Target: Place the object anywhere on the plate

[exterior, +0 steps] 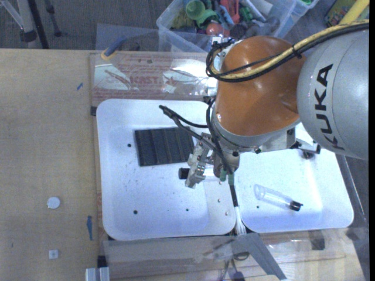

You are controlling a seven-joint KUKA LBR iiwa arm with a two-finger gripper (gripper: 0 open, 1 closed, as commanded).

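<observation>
A dark ribbed rectangular plate [159, 147] lies flat in the upper middle of the left bin [117, 215]. A clear plastic tube with a black cap [276, 198] lies in the right bin [334, 215], toward its front. My gripper [205, 167] hangs over the right part of the left bin, just past the plate's right edge and well left of the tube. The orange wrist band and grey arm [263, 92] cover the back of the right bin. I see nothing clearly held at the gripper's tip.
A clear storage box of colourful toys [234, 7] stands behind the bins. A printed plastic sheet [146, 78] lies along the left bin's back edge. The wooden bench [41, 157] stretches left, with a small white disc [53, 202] on it.
</observation>
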